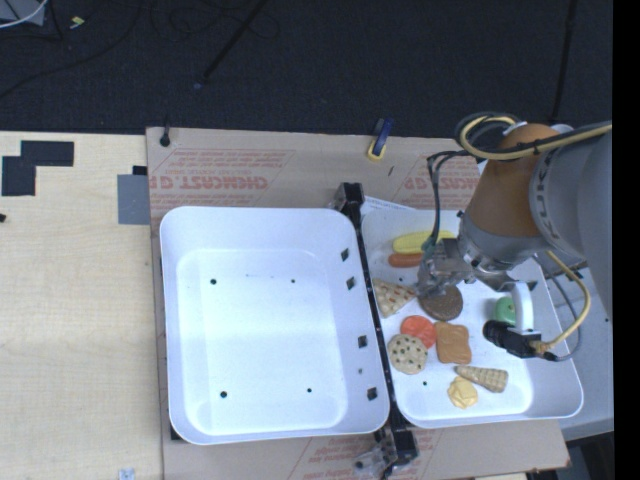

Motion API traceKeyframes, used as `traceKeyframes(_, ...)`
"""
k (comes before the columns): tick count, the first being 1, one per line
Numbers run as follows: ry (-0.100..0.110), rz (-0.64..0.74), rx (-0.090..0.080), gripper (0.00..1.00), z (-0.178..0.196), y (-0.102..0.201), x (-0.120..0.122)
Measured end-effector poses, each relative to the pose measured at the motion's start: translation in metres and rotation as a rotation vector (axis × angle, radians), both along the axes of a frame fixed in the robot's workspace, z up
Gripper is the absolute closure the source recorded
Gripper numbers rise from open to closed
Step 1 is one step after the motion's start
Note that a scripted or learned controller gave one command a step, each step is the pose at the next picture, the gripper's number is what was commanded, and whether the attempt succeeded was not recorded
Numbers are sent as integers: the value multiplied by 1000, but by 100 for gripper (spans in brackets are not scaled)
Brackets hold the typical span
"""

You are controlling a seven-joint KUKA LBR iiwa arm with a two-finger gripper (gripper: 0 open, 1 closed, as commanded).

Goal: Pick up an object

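Pale wooden desk [70,318] under us, with two white bins on cardboard. We take the right bin [560,403] as our landmark: the gripper [438,280] sits low inside it, over a brown round disc [442,303], and we cannot tell its state. Beside the disc lie a cookie [407,353], a red tomato slice [419,329] and toast [453,344].

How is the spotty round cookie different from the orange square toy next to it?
The cookie is round, tan and covered in dark spots; the orange square piece has straight sides, rounded corners and one plain colour. The cookie lies nearer the black divider between the bins, the orange square piece further right. Both lie flat in the right bin, close together.
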State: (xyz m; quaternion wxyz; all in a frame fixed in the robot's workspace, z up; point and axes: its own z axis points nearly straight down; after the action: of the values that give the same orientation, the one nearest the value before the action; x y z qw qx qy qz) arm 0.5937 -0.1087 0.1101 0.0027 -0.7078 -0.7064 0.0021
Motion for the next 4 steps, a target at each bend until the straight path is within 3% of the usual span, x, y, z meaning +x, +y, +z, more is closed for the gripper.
traceKeyframes(1,-3,0,0,0,-1,0,2)
traceKeyframes(2,-12,4,-3,0,-21,24,52)
traceKeyframes(3,-3,1,-1,100,-12,23,49)
traceKeyframes(4,-9,2,-2,100,39,13,51)
